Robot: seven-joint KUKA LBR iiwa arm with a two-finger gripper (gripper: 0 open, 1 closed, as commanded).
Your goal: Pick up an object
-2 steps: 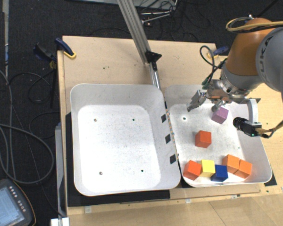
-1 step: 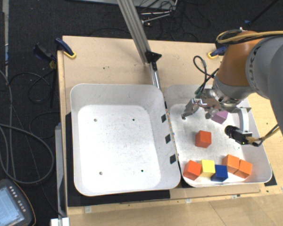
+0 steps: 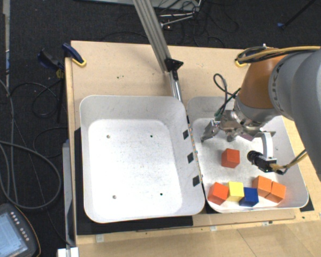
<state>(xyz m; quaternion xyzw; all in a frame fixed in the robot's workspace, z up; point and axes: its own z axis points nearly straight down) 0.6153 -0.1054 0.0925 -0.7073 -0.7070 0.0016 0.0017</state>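
White right bin (image 3: 294,143) holds the hand (image 3: 220,132), fingers spread apart and gripping nothing, above a lone orange cube (image 3: 230,158). Five blocks (image 3: 248,192) crowd its near rim. Left bin (image 3: 131,159) offers open room.

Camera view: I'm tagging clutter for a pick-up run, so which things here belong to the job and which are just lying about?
Job:
pincer, above the right bin
right bin
lone orange block
orange block, yellow block, blue block, two orange blocks, along its near edge

Lying about:
left bin
blue clamp
metal pole
floor cables
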